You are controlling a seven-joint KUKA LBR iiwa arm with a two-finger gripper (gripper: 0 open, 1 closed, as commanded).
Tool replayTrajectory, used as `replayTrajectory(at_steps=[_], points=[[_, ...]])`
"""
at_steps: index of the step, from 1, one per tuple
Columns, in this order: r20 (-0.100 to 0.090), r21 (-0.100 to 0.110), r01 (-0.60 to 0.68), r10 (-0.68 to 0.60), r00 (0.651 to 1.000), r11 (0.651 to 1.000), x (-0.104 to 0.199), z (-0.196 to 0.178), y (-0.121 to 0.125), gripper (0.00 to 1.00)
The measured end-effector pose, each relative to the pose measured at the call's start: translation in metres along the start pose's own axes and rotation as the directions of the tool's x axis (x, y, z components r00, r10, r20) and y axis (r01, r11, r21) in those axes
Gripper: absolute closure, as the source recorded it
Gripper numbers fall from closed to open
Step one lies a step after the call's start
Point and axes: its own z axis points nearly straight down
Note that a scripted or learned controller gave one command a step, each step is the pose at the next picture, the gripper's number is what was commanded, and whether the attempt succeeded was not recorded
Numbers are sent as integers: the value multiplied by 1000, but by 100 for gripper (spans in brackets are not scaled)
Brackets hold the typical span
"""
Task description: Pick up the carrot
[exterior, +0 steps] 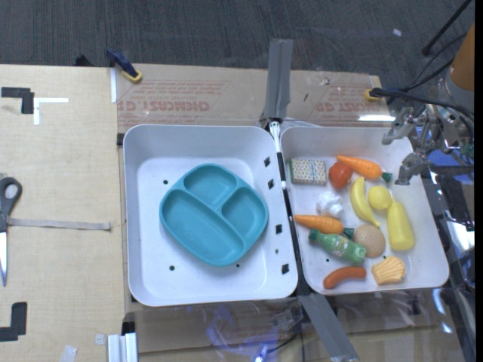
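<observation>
Gripper (403,153) open, empty, above right bin (438,225) edge

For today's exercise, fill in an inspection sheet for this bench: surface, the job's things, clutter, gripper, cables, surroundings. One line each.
Surface: two white bins side by side, left bin and right bin, on a cardboard-covered bench.
Job's things: two carrots in the right bin, one near the back, one by the left wall; neither is touched.
Clutter: blue plate in the left bin; banana, lemon, sausage, green bottle and other toy food beside the carrots.
Gripper: gripper above the right bin's far right corner, holding nothing.
Cables: black cables by the arm.
Surroundings: scissors on the wood at left; dark floor behind.
</observation>
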Motion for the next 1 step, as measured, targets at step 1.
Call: replayTrajectory(at_steps=[1], points=[[1, 0, -83, 83, 997, 997, -33, 125, -15, 0]])
